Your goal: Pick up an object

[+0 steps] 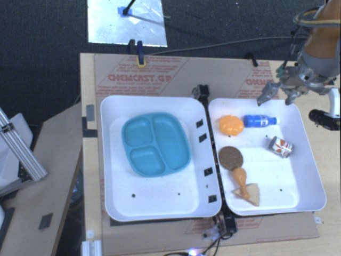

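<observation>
Flanking bins (160, 103) on cardboard-topped bench (160, 73)

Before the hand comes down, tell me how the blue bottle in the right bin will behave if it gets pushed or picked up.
The blue bottle lies on its side, so a nudge across its length would likely roll it. It looks small and plastic, probably light. Its rounded, smooth body may slip between the fingers. The orange ball sits right at its end and might get bumped.

Tan bench (90, 159), printed cardboard sheet (160, 76), two white bins (154, 209) side by side
</observation>
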